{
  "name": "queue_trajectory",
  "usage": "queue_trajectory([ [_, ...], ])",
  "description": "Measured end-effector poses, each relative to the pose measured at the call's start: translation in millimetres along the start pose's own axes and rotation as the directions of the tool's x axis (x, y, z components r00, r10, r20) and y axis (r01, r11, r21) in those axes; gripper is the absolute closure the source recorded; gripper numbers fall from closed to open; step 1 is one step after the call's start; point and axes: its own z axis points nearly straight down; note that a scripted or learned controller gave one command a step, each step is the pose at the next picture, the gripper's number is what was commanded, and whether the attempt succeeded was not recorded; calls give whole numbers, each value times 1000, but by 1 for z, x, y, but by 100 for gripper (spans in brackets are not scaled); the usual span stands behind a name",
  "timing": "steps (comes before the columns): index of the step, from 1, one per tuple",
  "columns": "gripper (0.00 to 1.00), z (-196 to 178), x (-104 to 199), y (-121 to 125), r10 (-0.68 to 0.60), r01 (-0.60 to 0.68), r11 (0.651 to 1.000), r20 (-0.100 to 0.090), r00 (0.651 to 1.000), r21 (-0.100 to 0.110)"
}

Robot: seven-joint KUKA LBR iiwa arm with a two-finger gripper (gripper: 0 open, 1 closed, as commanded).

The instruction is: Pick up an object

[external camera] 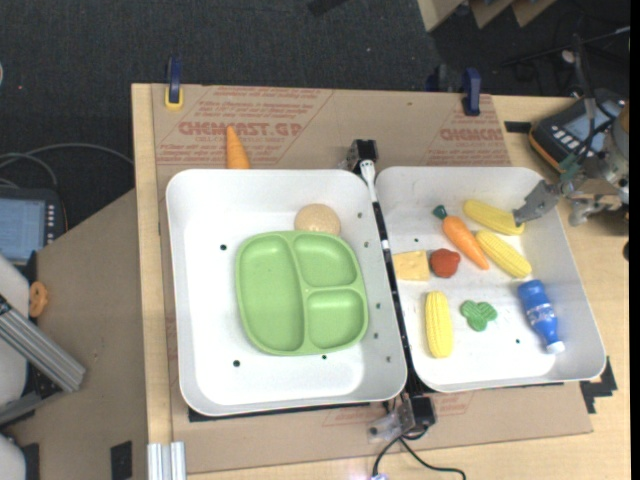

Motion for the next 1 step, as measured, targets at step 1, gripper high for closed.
queue_trajectory([
  [1,0,120,78,2,-6,6,1000,-7,1000,11],
])
